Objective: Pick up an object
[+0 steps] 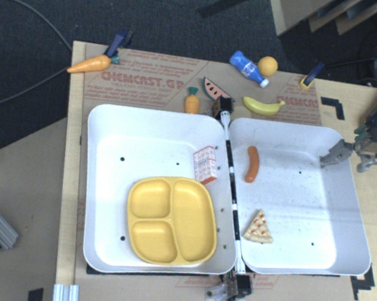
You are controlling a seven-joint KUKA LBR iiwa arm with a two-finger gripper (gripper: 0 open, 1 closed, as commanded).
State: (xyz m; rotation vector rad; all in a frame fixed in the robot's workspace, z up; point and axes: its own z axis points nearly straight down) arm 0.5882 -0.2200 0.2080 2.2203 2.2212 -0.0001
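In the right bin (pixel 343 220) lie a red-orange sausage (pixel 252 164) near its left wall and a pizza slice (pixel 259 227) toward the front left. The left bin (pixel 104 170) holds a yellow divided plate (pixel 171 219) and a small red-and-white carton (pixel 206 164). My gripper (pixel 349 159) hangs over the right bin's far right corner. It is open with nothing between its fingers, well to the right of the sausage.
On the board behind the bins lie a carrot (pixel 90 65), a small orange toy (pixel 192 103), a watermelon slice (pixel 214 88), a banana (pixel 263 106), a blue bottle (pixel 248 68) and an orange ball (pixel 268 65). A divider rail (pixel 230 186) separates the bins.
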